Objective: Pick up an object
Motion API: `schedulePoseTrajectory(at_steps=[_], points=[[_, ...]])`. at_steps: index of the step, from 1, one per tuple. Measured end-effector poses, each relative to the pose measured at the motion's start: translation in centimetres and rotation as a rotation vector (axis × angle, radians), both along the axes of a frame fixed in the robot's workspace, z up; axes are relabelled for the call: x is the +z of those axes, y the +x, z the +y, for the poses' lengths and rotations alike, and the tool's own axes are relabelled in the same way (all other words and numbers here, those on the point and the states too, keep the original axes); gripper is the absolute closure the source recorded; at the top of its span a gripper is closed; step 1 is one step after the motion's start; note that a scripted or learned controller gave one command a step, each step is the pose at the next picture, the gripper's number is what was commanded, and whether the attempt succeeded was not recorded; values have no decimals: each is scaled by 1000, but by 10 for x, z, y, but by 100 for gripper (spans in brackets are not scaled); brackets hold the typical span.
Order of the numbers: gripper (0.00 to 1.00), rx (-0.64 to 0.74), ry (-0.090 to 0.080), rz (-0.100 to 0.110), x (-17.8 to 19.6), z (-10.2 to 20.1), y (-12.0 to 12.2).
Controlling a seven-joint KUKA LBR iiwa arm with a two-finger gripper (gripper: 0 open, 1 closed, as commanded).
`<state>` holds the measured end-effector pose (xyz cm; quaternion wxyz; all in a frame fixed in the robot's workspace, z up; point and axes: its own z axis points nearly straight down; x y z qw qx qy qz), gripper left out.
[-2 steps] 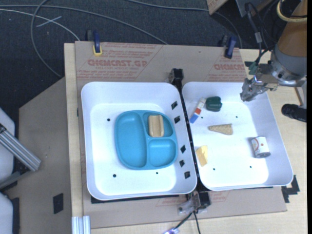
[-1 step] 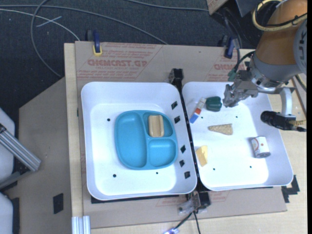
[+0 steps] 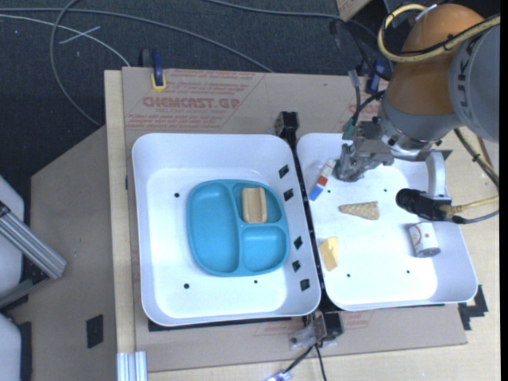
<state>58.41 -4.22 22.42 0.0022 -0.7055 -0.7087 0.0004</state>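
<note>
- Gripper [image 3: 350, 167] low over right bin [image 3: 452, 280], near its upper-left corner; jaw state cannot be told.
- Marker [image 3: 321, 182] just left of gripper.
- Tan wedge [image 3: 359, 209], yellow block [image 3: 329, 253], small can [image 3: 423, 239] loose in right bin.
- Left bin [image 3: 159, 213]: blue tray [image 3: 214, 236] holding tan block [image 3: 253, 205].

I'm seeing two white bins [image 3: 159, 213], a light blue divided plate [image 3: 214, 236] carrying a tan piece [image 3: 253, 205], a tan wedge [image 3: 359, 209], a yellow block [image 3: 329, 253], and a white marker [image 3: 321, 182] showing red and blue bands. Red lettering is showing on the brown board [image 3: 198, 94].
</note>
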Motion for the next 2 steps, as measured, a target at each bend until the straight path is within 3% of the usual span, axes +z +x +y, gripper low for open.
schedulePoseTrajectory(at_steps=[2], points=[[100, 1, 0, 0, -11, 102, -21]])
